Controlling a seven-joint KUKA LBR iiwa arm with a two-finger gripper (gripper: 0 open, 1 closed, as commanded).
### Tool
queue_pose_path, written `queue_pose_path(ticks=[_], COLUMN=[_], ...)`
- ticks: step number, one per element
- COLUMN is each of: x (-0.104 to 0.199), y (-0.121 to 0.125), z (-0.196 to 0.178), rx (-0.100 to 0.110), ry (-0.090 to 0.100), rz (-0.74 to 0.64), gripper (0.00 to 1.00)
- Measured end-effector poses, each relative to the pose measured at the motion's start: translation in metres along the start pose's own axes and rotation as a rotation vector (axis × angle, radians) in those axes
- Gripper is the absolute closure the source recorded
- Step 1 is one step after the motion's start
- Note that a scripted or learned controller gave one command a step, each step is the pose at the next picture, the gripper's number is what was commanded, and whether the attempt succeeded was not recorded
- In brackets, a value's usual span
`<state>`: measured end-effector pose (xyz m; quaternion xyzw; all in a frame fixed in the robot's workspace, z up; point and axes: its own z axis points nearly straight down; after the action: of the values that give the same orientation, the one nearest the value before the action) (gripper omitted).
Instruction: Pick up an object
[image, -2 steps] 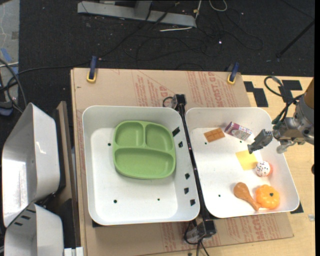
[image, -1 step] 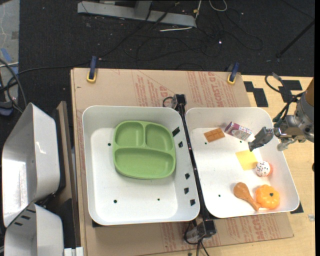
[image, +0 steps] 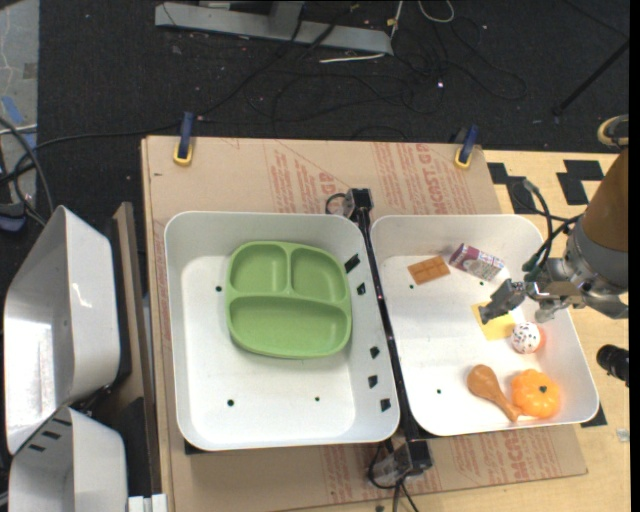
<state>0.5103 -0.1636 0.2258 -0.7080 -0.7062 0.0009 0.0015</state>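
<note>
My gripper (image: 515, 300) hangs low over the right bin (image: 440, 345), at its right side. Its dark fingers point left, just above a yellow block (image: 494, 325). A white ball with dark dots (image: 525, 339) lies right below the gripper. An orange pumpkin-like toy (image: 538, 394) and a tan drumstick-shaped piece (image: 489, 386) rest near the bin's front right corner. A brown cracker-like tile (image: 428, 270) and a small purple-and-silver packet (image: 476, 262) lie toward the back.
The left bin (image: 200, 400) holds a green divided plate (image: 289, 300). A black divider strip (image: 378, 320) runs between the two bins. Clamps (image: 183, 150) hold the cardboard bench top at the back.
</note>
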Motion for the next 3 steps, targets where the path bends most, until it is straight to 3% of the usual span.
queue_pose_path(ticks=[2,3], x=[-0.006,-0.006], y=[-0.012,-0.011], z=[0.118,0.104], rx=[0.002,-0.004], ry=[0.001,-0.001], rz=[0.0,0.001], gripper=[0.0,1.0])
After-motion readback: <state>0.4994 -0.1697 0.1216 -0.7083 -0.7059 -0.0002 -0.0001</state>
